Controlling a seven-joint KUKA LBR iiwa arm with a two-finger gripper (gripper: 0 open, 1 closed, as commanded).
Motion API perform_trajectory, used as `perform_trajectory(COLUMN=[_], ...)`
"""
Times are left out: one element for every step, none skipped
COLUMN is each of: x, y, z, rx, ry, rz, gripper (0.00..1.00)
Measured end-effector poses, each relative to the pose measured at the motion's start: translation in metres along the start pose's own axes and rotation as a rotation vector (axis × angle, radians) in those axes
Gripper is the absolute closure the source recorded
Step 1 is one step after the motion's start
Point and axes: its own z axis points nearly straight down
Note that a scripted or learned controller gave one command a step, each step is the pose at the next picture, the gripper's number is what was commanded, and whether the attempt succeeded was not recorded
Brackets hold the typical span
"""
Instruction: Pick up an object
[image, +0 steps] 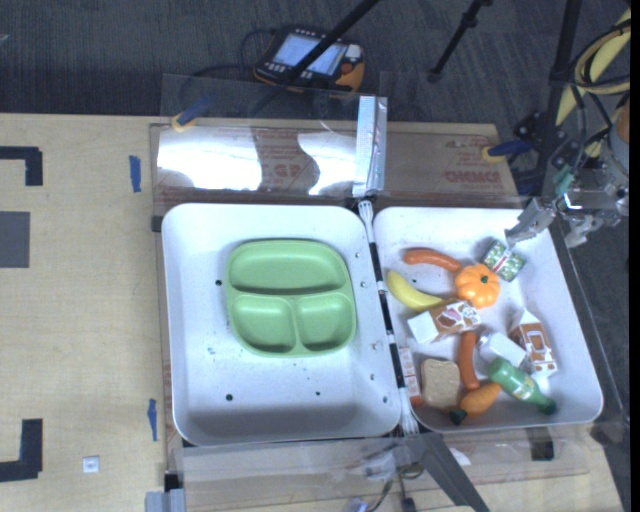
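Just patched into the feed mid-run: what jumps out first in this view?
The green tray, with three compartments, sits alone in the middle of the left bin. The right bin holds a heap of toy food: an orange pumpkin, a banana, sausages, small cartons and a green bottle. The tool hangs over that bin's far right corner, above a green carton.
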Motion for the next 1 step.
perform_trajectory(x=[0.0023], y=[0.0186], z=[0.1953], rx=[-0.004], ry=[-0.001], rz=[0.115], gripper=[0.0])
